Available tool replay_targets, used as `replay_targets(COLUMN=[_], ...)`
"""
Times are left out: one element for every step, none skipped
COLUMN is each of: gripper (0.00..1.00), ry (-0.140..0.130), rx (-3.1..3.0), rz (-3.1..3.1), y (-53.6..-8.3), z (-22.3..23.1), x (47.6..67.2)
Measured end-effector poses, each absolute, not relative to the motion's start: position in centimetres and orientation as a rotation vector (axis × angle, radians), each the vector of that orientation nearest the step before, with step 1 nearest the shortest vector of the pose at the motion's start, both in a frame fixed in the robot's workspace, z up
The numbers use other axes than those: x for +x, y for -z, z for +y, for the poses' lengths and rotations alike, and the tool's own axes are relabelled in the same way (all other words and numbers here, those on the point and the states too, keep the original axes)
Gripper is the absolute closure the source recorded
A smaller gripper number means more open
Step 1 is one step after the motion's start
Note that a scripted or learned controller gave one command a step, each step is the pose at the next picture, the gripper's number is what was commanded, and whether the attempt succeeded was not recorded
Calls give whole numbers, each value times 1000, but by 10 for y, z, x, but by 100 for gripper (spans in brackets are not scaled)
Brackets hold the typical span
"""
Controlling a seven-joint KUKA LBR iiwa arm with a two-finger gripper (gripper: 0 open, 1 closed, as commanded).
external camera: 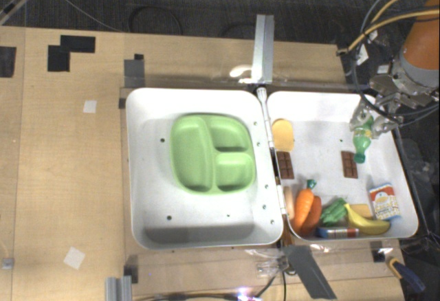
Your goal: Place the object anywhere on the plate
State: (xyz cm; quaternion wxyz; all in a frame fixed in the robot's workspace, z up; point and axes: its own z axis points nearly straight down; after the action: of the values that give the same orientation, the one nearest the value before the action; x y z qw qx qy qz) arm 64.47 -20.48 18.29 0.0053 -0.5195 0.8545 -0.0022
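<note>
So the gripper (pixel 371 121) sits at the right edge of the frame over the right bin (pixel 323 104), fingers closed on a small green bottle (pixel 361 144). The green plate (pixel 210 152) sits centre-left in the left bin (pixel 148 155), well apart from it

The arm (pixel 421 52) enters from the upper right, its orange band showing above the grey wrist, with yellow and black cables looping behind it. The gripper (pixel 371 121) points down and to the left, and a small green bottle (pixel 361 141) sits between its jaws.
</note>
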Motion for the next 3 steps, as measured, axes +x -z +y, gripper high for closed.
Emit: replay_targets(gripper=[100,100,100], ry=[-4,7,12], rx=[-1722,-2056,-2434], rz=[2619,2365,1973], y=[-115,-91,-90], z=[-129,-93,-84], x=[662,605,614])
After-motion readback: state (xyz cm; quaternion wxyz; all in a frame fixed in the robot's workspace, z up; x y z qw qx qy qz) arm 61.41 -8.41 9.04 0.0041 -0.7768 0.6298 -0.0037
